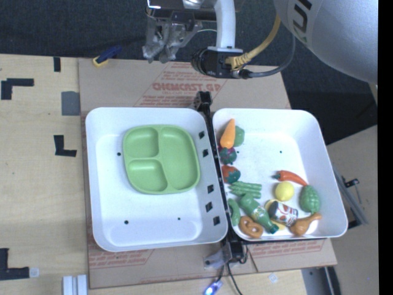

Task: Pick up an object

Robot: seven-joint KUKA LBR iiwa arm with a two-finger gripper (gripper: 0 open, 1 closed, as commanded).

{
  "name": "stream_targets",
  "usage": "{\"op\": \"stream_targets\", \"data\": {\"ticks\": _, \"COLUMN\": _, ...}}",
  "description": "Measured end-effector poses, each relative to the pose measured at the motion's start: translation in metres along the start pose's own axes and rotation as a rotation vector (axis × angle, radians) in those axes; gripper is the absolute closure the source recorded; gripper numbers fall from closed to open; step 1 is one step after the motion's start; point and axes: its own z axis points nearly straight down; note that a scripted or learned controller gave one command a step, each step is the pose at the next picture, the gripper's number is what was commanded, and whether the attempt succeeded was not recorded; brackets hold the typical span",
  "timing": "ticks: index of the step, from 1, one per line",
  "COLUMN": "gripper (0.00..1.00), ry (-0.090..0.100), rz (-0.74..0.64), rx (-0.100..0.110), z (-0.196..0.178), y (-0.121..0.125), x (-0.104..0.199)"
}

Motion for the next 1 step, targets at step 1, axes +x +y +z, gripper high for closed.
{"op": "stream_targets", "data": {"ticks": 1, "gripper": 1.00, "ry": -0.005, "rz": -0.001, "rx": 0.018, "z": 0.0983, "y": -0.0805, "x": -0.0019}}
